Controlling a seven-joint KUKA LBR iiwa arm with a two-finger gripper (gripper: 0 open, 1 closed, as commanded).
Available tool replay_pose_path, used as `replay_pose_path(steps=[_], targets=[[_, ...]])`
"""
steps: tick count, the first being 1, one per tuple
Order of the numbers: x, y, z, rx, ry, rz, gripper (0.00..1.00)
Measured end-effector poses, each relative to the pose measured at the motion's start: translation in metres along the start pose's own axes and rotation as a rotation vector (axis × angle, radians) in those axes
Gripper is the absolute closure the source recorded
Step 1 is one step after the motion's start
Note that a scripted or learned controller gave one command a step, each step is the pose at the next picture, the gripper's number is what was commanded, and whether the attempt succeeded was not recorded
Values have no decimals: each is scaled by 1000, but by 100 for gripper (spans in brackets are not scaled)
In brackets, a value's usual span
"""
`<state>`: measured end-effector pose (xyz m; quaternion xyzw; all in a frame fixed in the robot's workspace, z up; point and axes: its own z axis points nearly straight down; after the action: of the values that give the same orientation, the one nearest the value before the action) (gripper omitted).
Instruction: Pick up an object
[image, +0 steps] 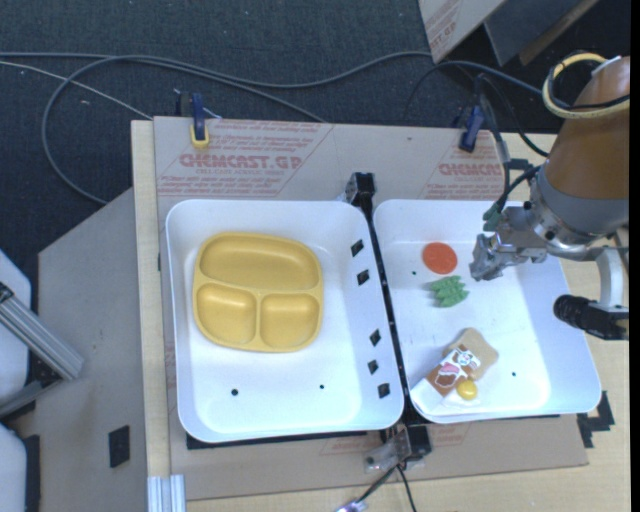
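Note:
In the right bin (540, 340) lie a flat red-orange disc (439, 257), a small green leafy piece (449, 292) just below it, and a tan toy with red and yellow parts (463, 366) near the front edge. My gripper (487, 262) hangs over the right bin's back part, just right of the red disc and above-right of the green piece. I see nothing between its fingers.
The left bin (200, 390) holds a yellow three-compartment plate (258, 291). A black divider with clips (372, 300) runs between the bins. Blue clamps (199, 118) hold the cardboard base at the back. A black part of the arm (590, 315) overhangs the right bin's right edge.

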<state>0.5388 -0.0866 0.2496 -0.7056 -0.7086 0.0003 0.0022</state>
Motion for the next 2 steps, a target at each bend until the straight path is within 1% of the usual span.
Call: replay_pose_path(steps=[1,2], targets=[[49,-1,13,0,0,0,100],[100,-14,7,0,1,-2,100]])
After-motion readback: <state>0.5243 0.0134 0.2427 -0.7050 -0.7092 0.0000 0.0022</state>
